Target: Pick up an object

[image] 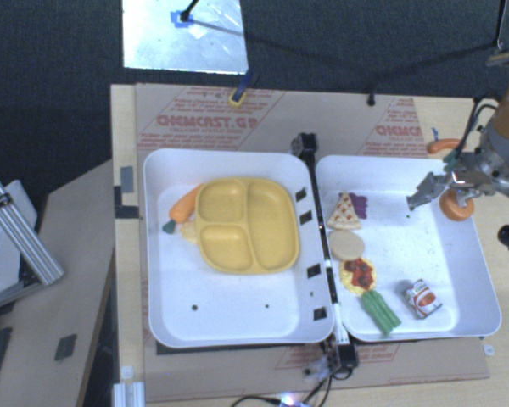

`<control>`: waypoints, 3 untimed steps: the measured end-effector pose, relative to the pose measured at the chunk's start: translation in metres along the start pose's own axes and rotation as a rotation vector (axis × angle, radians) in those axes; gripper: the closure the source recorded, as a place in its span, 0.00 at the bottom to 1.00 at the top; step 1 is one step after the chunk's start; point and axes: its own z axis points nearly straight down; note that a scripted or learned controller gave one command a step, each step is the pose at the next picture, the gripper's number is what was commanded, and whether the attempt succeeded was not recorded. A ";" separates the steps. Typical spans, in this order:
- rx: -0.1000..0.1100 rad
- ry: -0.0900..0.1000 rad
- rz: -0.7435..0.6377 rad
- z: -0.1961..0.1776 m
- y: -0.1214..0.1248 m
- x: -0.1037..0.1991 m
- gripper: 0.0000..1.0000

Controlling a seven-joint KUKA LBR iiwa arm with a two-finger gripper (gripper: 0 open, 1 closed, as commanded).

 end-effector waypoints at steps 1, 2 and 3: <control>-0.012 -0.002 -0.003 -0.007 0.002 0.000 0.00; -0.011 -0.002 -0.003 0.038 0.012 0.002 0.00; -0.011 -0.002 -0.002 0.098 0.009 0.005 0.00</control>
